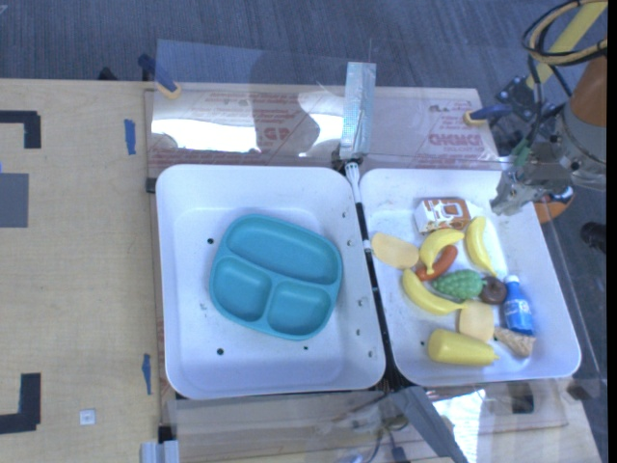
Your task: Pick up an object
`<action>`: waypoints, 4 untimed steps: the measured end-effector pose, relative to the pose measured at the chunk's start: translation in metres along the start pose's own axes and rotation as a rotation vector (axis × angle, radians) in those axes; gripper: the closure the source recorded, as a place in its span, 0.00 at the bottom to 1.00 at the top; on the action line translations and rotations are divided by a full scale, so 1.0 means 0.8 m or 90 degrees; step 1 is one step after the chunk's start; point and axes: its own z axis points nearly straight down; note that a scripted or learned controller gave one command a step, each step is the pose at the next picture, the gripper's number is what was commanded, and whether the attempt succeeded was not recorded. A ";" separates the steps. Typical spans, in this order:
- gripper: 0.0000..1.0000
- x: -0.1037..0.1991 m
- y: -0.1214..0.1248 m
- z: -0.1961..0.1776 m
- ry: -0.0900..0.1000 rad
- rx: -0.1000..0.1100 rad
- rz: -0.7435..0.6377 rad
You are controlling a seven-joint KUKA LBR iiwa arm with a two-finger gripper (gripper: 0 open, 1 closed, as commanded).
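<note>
Camera view | carton (pixel 442 213): print unreadable | gripper (pixel 508 201) beside it

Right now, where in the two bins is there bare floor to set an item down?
Left bin: bare floor rings the teal tray, widest along the far edge. Right bin: free strip at the far-left corner, beside the snack box. From the bananas to the blue bottle it is crowded.

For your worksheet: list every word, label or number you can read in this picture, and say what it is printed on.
Red print on the clear panel behind the bins: mirrored and blurred, unreadable.
Red print on the same panel's left part: unreadable.
Small orange carton: too blurred.
Blue bottle label: too small.
</note>
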 end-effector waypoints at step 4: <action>1.00 0.147 0.014 -0.065 -0.001 -0.003 -0.388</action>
